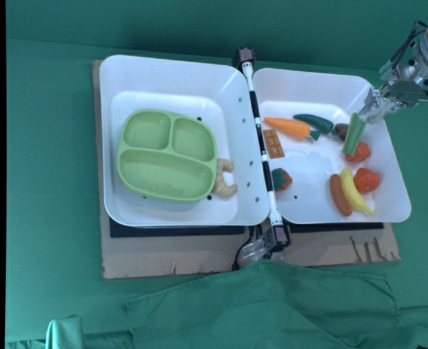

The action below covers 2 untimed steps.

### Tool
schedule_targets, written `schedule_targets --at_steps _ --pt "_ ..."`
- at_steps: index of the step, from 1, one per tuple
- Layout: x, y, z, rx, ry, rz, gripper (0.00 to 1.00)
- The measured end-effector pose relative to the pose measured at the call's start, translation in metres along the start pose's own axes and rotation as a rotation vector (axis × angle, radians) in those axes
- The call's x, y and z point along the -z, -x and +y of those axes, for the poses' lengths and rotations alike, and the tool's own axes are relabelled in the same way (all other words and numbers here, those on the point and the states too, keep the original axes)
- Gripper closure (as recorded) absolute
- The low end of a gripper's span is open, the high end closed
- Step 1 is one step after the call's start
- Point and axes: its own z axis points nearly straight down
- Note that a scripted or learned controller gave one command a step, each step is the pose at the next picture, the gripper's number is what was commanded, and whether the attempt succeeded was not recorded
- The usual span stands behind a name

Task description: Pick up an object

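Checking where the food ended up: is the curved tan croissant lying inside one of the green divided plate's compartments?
No, the curved tan croissant lies on the left white bin's floor, against the green divided plate's right edge.

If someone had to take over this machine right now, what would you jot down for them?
Gripper: shut on the green stick, which hangs from its fingers above the right bin, near the far right side.
Right bin contents: carrot, dark green vegetable, waffle piece, strawberry, sausage, banana, two red pieces.
Left bin: green divided plate and a croissant beside it.
Done: the pick appears made. Left: carry it clear, if the grip holds.
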Motion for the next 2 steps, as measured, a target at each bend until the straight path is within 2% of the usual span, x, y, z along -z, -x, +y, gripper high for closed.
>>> schedule_targets --at_steps 1,2 --pt "-0.081 0.0 -0.058 -0.006 -0.016 0.005 1.0" --pt "-0.061 -0.04 -0.076 0.001 -0.007 0.005 1.0"
